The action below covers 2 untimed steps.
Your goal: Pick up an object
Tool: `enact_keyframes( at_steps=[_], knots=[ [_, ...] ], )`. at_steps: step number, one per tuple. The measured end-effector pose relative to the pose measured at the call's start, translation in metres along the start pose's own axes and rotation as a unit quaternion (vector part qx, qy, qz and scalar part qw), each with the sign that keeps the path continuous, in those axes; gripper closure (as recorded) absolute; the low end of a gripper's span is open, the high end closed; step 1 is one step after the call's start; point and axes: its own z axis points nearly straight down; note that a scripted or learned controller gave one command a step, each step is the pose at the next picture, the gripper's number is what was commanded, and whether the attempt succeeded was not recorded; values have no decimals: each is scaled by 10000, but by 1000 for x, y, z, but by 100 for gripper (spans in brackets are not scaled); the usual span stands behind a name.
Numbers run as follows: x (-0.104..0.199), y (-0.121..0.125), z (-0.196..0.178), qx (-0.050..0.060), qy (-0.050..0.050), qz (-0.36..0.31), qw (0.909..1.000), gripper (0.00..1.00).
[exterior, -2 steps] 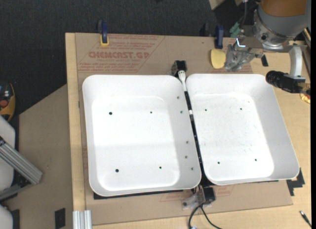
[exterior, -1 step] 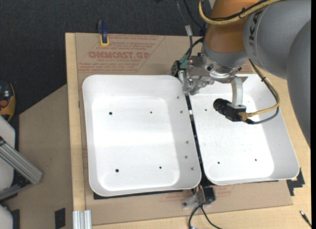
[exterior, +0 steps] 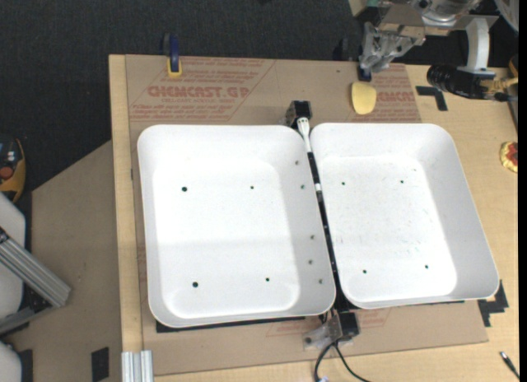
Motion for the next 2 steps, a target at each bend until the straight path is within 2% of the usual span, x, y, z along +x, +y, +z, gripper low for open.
enact_keyframes(
  at_steps=[1,2],
  knots=[
    [41,-6,101,139,20,-25,9999,100],
    [39,-22,65,87,18,-14,10000,100]
  ],
)
